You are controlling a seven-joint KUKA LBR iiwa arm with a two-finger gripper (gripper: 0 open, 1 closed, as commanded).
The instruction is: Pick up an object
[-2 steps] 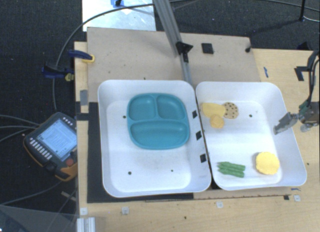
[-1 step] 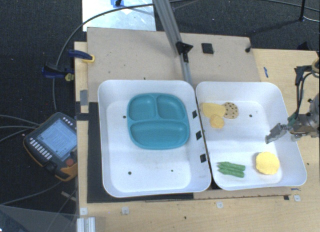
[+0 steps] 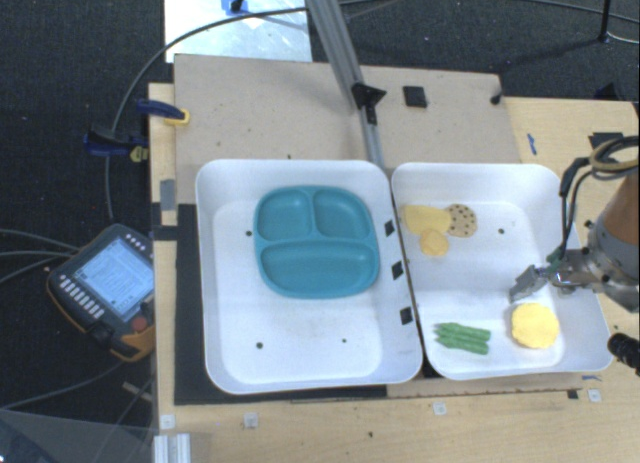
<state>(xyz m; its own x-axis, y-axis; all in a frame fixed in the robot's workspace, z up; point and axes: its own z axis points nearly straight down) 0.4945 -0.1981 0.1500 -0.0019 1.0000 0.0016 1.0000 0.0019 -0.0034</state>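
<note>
While the gripper [image 3: 528, 284] hovers at three o'clock, whether spread or pressed together I cannot tell, the right bin [image 3: 500, 183] holds green beans [image 3: 462, 337] lying nine-to-three beside a round yellow piece [image 3: 535, 325], farther off a cookie [image 3: 461, 218] and yellow slices [image 3: 427, 226], and the left bin [image 3: 230, 281] holds a teal divided plate [image 3: 316, 241].

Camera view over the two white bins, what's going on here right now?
A robot arm reaches in from the right over the right bin, with its claw low near the bin's right side, just above a round yellow piece. It is not holding anything that I can see. Also in that bin are green beans, a cookie and two pale yellow pieces. The left bin holds a teal divided plate.
</note>
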